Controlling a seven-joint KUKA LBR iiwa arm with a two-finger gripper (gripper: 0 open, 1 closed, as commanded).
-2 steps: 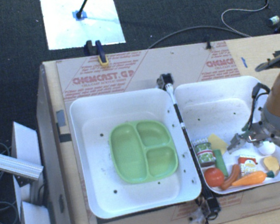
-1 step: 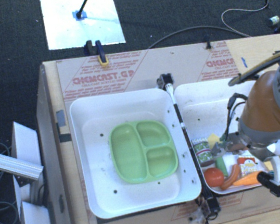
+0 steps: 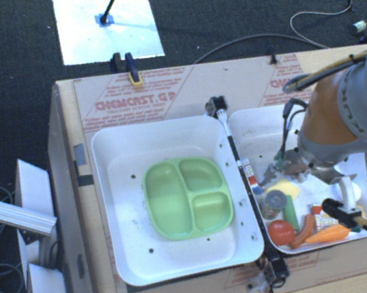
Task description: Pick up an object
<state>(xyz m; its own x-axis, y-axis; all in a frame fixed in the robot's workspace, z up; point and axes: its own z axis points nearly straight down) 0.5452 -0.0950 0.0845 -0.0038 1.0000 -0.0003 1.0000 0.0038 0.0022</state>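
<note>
You cannot tell the claw state; just below it, grip the yellow object across its middle, as it is probably light and smooth.

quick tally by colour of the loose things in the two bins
green: 2, the divided plate and a stick-shaped piece
yellow: 1, a rounded piece
red: 1, a tomato
orange: 1, a carrot
grey: 1, a small can
total: 6, though the arm hides part of the right bin

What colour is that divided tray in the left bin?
Light green; the divided tray shows clearly in the camera view.
</note>
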